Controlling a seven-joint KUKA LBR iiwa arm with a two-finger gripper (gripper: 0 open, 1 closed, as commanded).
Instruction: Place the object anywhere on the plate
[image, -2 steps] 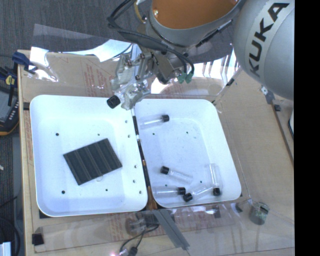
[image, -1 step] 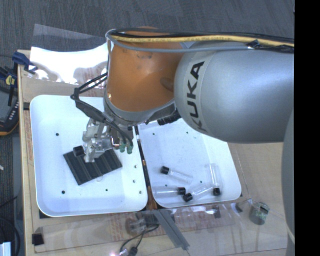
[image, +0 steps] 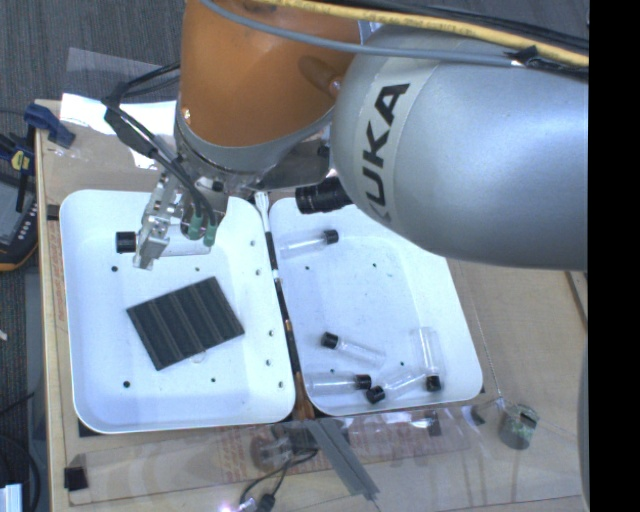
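A dark ribbed plate (image: 185, 322) lies flat in the left bin (image: 90, 400), near its middle. A clear tube with a black cap (image: 126, 241) lies at the bin's upper left, above the plate. Its cap end sticks out to the left of my gripper (image: 172, 230), and the rest of its body runs under the gripper's metal parts. The gripper hangs over the bin's upper part, just above the plate's far edge. Whether the tube is touched or gripped is hidden from this angle.
The right bin (image: 455, 330) holds several more clear black-capped tubes: one near its top (image: 318, 240), the others clustered along its lower edge (image: 355, 382). The arm's large grey body (image: 470, 140) covers the upper right of the view. A blue clamp (image: 45, 120) sits at the bench's far left.
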